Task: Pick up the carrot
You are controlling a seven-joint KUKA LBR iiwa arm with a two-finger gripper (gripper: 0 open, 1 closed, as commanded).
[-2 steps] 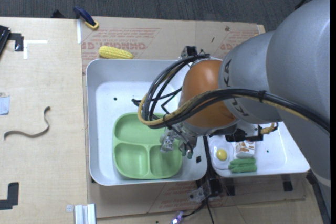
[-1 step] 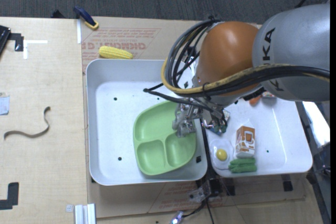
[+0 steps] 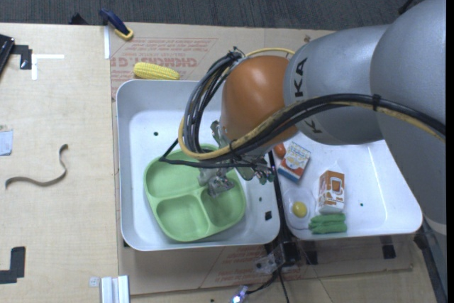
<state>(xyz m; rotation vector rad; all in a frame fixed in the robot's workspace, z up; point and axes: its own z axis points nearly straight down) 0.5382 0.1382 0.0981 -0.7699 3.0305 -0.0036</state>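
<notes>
The grey arm [image 3: 369, 81] reaches in from the right and fills much of the view, its orange band [image 3: 257, 99] hanging above the back of the left bin [image 3: 128, 152]. Below the band the gripper [image 3: 217, 185] is down over the green divided plate [image 3: 177, 204], at the plate's right-hand side where its compartments meet. Whether the gripper is open or closed cannot be told, since the wrist and a tangle of black and yellow cables [image 3: 197, 106] shade it, and nothing can be made out in its grasp. The carrot cannot be picked out with certainty. The only likely sign is a small orange-red bit [image 3: 280, 150] peeking from under the arm at the near-left corner of the right bin [image 3: 401, 206], just beside a small white box with blue and red print [image 3: 295, 160] (it could be some other toy). That bit lies across the wall between the bins from the gripper, with the arm's bulk and the cables over it. Further along the right bin are an orange-and-white carton [image 3: 331, 191], a little yellow piece [image 3: 299, 209] near the carton's lower left, and a green pod [image 3: 328, 223] against the front wall. Outside the bins, a yellow corn cob [image 3: 156, 71] lies on the cardboard just behind the left bin, a blue clip [image 3: 117, 23] sits at the bench's far edge, and a thin brown curled strip [image 3: 42, 174] rests on the wood well to the left.
</notes>
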